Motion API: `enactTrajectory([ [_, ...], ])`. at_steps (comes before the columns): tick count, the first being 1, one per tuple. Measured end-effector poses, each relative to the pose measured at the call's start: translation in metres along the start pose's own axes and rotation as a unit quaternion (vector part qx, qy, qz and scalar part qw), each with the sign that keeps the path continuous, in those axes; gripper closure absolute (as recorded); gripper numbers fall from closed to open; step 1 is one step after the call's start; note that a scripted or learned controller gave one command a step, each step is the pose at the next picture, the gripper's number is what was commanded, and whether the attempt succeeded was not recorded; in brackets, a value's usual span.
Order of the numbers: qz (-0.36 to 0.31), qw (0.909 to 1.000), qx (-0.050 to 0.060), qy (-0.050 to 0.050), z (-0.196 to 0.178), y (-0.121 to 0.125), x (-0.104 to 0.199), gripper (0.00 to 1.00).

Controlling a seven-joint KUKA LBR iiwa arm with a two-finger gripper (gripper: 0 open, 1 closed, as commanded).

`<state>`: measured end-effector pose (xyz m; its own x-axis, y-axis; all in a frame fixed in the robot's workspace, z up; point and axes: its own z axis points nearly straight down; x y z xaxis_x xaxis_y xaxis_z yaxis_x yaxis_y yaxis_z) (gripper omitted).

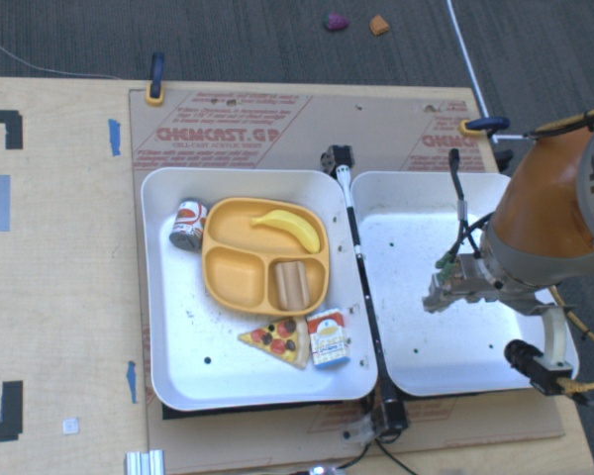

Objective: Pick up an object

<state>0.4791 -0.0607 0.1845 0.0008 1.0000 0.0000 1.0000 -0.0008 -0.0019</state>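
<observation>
Two white bins: gripper (pixel 445 290) hovering over right bin (pixel 416 364), jaws' state impossible to tell. Reaching pending; next, crossing toward banana (pixel 289 228), centre-left.

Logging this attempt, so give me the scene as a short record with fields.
left bin: holds all the objects
yellow tray: three compartments, in the left bin
banana: in the tray's top compartment
hot dog: in the tray's lower right compartment
can: lying left of the tray
pizza slice: below the tray
small carton: right of the pizza slice
gripper: over the right bin
</observation>
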Motion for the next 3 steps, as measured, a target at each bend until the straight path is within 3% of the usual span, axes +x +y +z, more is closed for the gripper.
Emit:
enactTrajectory([
  [1, -0.001, 1.0000, -0.002, 0.000, -0.019, 0.017, 0.069, 1.00],
  [2, 0.000, 1.0000, -0.001, 0.000, -0.026, 0.001, -0.004, 1.00],
  [3, -0.001, 1.0000, -0.003, 0.000, -0.036, 0.001, 0.074, 1.00],
])
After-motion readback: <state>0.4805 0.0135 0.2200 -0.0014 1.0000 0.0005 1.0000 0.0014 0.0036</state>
